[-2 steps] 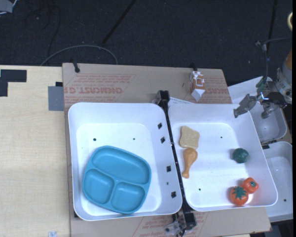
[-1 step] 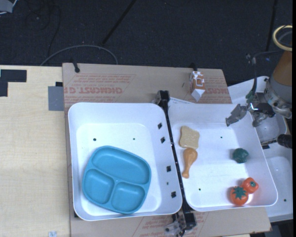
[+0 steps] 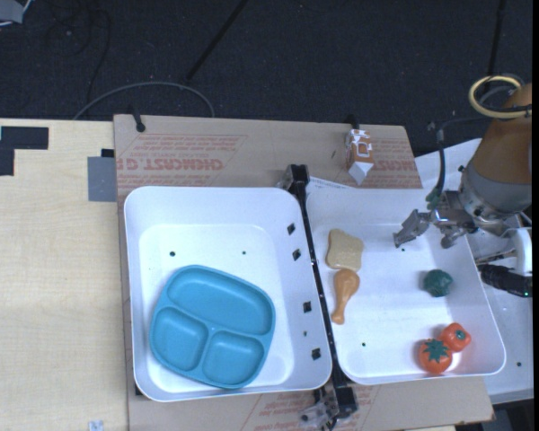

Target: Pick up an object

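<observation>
Camera view looks down on two shallow white plastic bins set side by side on a cardboard sheet (image 3: 251, 155) that covers the pale wooden table (image 3: 45, 268). The left bin (image 3: 148, 223) holds a smooth blue tray (image 3: 213, 327) with rounded corners and three compartments. The right bin (image 3: 386, 366) holds four small toys. A flat beige slice (image 3: 345, 250) lies just above a tan drumstick (image 3: 343, 295), the two touching or nearly so, near the bin's left wall. A dark green, rounded, bumpy lump (image 3: 437, 283) sits alone toward the right wall. Two glossy orange-red tomatoes (image 3: 445, 347) with green tops lie together in the near right corner. The grey metal hand (image 3: 415, 229) hovers over the bin's upper right part, its fingers apart and holding nothing, near the green lump.
</observation>
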